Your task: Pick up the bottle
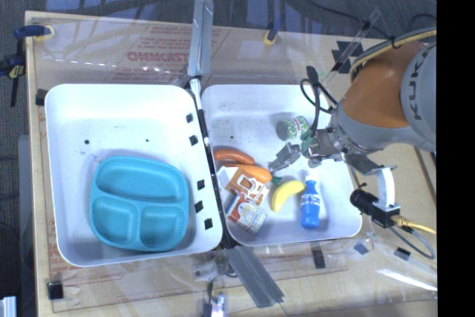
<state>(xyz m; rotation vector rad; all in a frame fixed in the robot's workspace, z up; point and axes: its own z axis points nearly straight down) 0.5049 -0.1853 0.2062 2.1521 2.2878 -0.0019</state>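
Note:
A small blue bottle (310, 206) with a white cap and label lies in the right bin (245, 102), near its front right corner, cap pointing to the far side. My gripper (300, 155) hangs over the bin just beyond the bottle's cap, between it and a small green-labelled can (295, 128). Its fingers are spread, and nothing is between them. The grey arm with its orange band (378, 96) comes in from the right.
A yellow banana (284, 194) lies just left of the bottle. Further left are a printed snack carton (247, 200) and orange carrot-like pieces (236, 157). The left bin (74, 108) holds a blue divided tray (139, 202). Cables trail at the right.

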